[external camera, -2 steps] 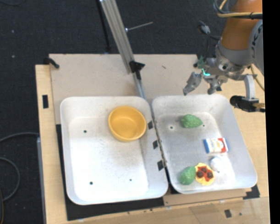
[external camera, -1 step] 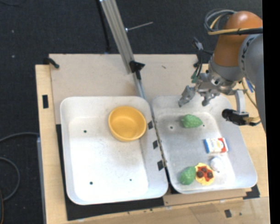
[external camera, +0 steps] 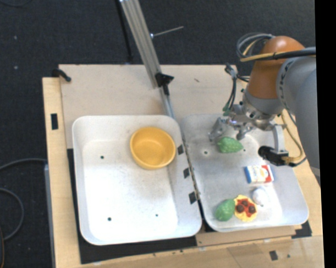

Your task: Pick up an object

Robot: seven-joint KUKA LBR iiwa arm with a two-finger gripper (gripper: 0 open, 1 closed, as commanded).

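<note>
The two-finger metal gripper [external camera: 229, 132], fingers spread apart, sits directly over the lumpy green soft object [external camera: 230, 145] at the right white bin's [external camera: 213, 173] 12 o'clock area.

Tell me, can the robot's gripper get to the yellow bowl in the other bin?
Probably yes. The yellow bowl sits by itself in the left bin with nothing on top or beside it. The gripper is over in the right bin, above a green object, so it would have to cross over.
</note>
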